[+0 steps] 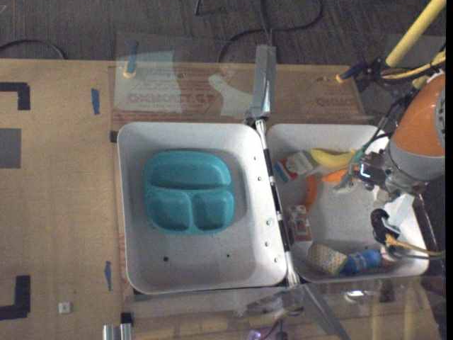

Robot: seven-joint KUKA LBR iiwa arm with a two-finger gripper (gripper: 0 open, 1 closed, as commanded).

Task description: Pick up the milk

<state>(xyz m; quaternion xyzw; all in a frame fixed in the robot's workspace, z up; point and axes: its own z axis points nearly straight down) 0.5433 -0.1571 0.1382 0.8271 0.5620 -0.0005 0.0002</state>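
The milk point(297, 164), a small white carton with a red and blue end, lies on its side at the upper left of the right bin point(333, 225). My gripper point(352, 178) hangs over the upper right part of that bin, to the right of the milk and apart from it. Between the two lie a yellow banana point(333, 157) and an orange carrot point(312, 190). I see nothing of the milk in the gripper. The arm's grey wrist and orange band point(425, 126) reach in from the right.
The left bin point(134, 246) holds a teal divided plate point(189, 191). Along the right bin's left wall lies a small brown and red box point(300, 222). At its front edge are a speckled bread-like item point(325, 258) and a blue bottle point(364, 261).
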